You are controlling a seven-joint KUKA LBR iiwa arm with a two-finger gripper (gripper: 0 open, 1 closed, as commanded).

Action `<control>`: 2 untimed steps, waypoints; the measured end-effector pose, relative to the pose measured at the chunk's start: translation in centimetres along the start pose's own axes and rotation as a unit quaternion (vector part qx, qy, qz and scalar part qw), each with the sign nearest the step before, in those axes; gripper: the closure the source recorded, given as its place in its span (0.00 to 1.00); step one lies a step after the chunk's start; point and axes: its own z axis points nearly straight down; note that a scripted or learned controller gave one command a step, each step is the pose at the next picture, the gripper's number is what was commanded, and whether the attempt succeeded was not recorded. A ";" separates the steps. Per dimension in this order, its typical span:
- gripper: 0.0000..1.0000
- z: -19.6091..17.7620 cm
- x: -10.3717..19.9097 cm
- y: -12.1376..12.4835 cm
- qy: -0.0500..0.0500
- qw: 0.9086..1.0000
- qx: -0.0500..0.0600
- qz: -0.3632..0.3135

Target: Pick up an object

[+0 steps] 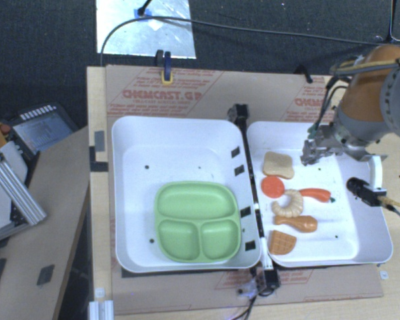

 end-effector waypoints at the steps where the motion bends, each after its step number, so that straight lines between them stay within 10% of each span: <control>1: 1.00 -5.9 -0.7 1.0 -0.001 1.000 -0.001 0.000; 2: 1.00 -10.5 -1.3 1.1 0.000 1.000 0.000 0.000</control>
